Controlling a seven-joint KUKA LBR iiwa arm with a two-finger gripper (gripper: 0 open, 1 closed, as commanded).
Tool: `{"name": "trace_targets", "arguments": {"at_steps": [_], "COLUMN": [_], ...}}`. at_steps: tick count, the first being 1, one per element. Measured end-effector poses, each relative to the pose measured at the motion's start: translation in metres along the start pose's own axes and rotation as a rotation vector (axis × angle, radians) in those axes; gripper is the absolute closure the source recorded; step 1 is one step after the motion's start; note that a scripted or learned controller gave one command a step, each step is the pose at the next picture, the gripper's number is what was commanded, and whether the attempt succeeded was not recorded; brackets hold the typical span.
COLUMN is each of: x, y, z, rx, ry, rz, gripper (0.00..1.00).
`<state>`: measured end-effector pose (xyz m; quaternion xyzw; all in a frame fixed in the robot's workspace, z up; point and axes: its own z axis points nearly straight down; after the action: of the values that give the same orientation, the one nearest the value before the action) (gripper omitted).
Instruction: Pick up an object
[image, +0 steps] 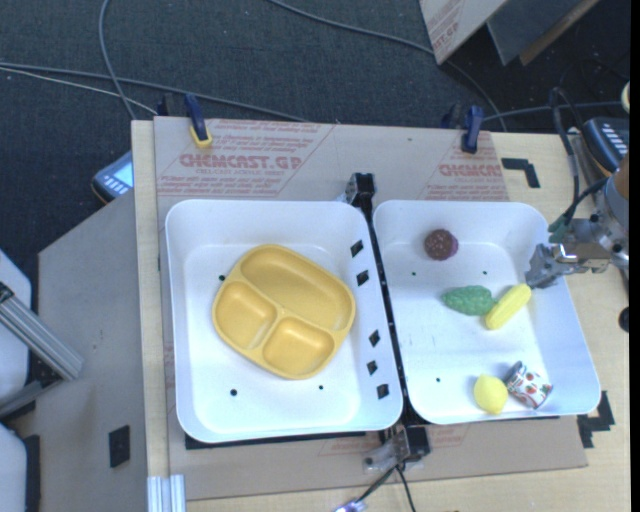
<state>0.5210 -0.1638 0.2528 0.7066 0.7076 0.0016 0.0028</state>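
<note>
A pale wooden worktop sits on dark grey carpet crossed by thin cables. Blue clamps pin a printed cardboard sheet at the upper edge. A metal rail lies at left.

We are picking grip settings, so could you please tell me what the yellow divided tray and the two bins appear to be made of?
Yellow divided tray: likely moulded plastic, matte to satin, judging by its even colour and soft rounded compartment ridges. Left bin and right bin: probably thin formed plastic, smooth and slightly glossy, with rounded corners and lips; painted metal cannot be ruled out.
</note>
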Motion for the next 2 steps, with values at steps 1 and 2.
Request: {"name": "trace_targets", "arguments": {"at_steps": [1,2], "x": [0.047,0.107], "y": [0.016,0.039], "z": [0.013,0.019], "rx": [0.008,0.004], "ry": [0.004,0.003], "rz": [-0.004,-0.006], "gripper": [1.0,1.0]}}
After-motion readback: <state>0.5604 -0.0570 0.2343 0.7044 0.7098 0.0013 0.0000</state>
